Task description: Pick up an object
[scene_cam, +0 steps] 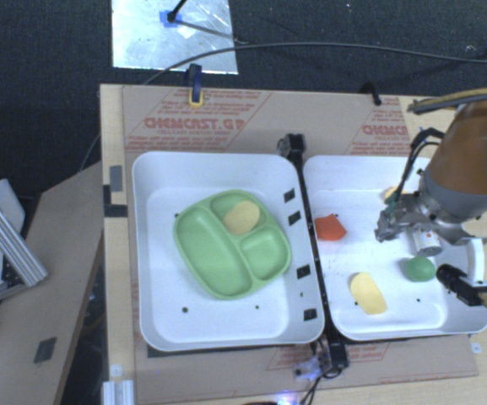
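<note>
In the right bin (pixel 370 175), a red-orange object (pixel 330 228) lies near the left wall. A yellow object (pixel 367 294) rests toward the front, and a green ball (pixel 418 268) sits to its right. My gripper (pixel 389 226) hangs low over the bin's middle, between the red-orange object and the green ball, a little apart from each. Nothing shows held in it. The grey wrist and orange band (pixel 471 146) hide the bin's right part.
The left bin (pixel 167 184) holds a green divided plate (pixel 226 260) with a yellow object (pixel 242 217) in one compartment. A black divider with clips (pixel 306 226) runs between the bins. A small yellowish piece (pixel 391 194) peeks out beside the wrist.
</note>
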Available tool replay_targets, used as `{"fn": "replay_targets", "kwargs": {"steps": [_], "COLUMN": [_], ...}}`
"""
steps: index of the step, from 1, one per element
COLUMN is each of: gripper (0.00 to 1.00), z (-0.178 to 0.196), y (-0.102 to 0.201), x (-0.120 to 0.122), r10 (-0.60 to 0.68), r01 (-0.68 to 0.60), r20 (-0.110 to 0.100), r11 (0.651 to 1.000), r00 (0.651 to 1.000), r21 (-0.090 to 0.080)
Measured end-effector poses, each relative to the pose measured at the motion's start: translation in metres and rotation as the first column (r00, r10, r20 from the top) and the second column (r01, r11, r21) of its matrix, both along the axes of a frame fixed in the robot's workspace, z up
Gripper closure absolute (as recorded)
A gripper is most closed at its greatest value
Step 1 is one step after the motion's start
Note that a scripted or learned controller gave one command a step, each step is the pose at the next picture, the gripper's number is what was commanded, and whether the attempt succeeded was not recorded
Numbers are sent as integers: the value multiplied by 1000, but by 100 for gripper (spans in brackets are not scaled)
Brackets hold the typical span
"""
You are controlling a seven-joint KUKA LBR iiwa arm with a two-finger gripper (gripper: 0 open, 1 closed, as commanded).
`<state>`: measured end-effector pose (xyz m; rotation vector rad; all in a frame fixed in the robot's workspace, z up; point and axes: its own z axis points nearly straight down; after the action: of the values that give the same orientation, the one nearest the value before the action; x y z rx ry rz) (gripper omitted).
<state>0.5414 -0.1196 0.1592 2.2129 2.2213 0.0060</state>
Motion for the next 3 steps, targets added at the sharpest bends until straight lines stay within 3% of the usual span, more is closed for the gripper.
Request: {"fn": "replay_targets", "kwargs": {"steps": [1,2,3], "gripper": [100,100,100], "z": [44,63,54], "y": [4,4,56], "x": [0,1,2], "r10": [1,1,6], "r01": [-1,-1,-5], "r20": [0,-2,-6], "r11": [1000,1000,1000], "r00": [1000,1000,1000], "r21": [0,0,4]}}
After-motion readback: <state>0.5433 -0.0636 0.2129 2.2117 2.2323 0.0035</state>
